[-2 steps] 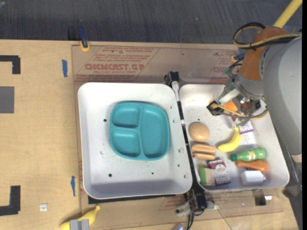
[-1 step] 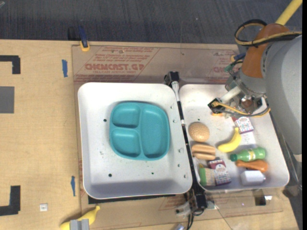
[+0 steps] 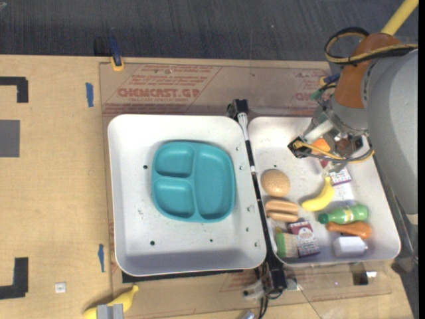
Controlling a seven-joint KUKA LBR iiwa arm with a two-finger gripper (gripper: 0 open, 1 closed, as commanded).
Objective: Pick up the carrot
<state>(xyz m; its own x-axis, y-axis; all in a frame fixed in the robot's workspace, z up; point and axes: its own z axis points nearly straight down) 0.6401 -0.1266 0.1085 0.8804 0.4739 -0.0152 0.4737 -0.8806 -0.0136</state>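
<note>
In the right bin (image 3: pixel 279 128), an orange, carrot-like piece (image 3: pixel 353 230) lies near the front right corner, just below a green bottle (image 3: pixel 342 214). My gripper (image 3: pixel 317 146) hangs over the back of the same bin, well behind that piece and above the banana (image 3: pixel 319 197). A small orange shape (image 3: pixel 321 144) shows at the gripper's tip, and I cannot make out what it is. The grey arm with its orange band (image 3: pixel 372 45) comes in from the upper right.
The right bin also holds a brown bun (image 3: pixel 275 181), a hot dog (image 3: pixel 282 209), a small red and white carton (image 3: pixel 302 236), a white block (image 3: pixel 350 246) and a small packet (image 3: pixel 340 178). A teal divided plate (image 3: pixel 194 181) sits in the left bin (image 3: pixel 126 198).
</note>
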